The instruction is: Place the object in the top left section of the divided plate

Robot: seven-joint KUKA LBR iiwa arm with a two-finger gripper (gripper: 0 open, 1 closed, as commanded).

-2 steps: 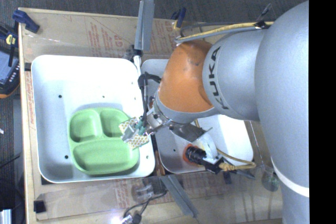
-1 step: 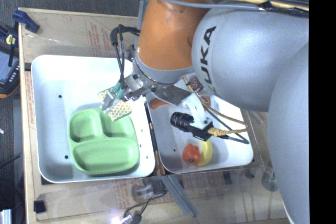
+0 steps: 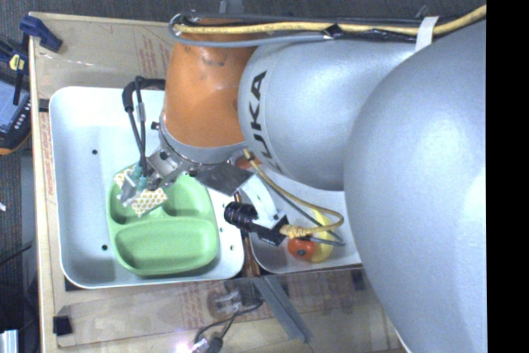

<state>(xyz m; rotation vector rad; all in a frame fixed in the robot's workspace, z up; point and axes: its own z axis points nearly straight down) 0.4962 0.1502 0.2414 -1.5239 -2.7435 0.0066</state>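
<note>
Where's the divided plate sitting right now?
The green divided plate lies in the left white bin, toward its near right corner, with the gripper over the plate's top left section.

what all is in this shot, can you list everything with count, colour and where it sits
divided plate: one, green, in the left bin, toward its near end
patterned object: one, tan and white lattice, over the plate's top left section, at the gripper tip
left bin: one, white, left half of the bench
right bin: one, white, mostly hidden under the arm
small object: one, orange-red with yellow, in the right bin's near part
bench: one, brown board, under both bins
arm: one, grey with an orange band, reaching in from the right
gripper: one, metal, over the plate's top left section
</note>
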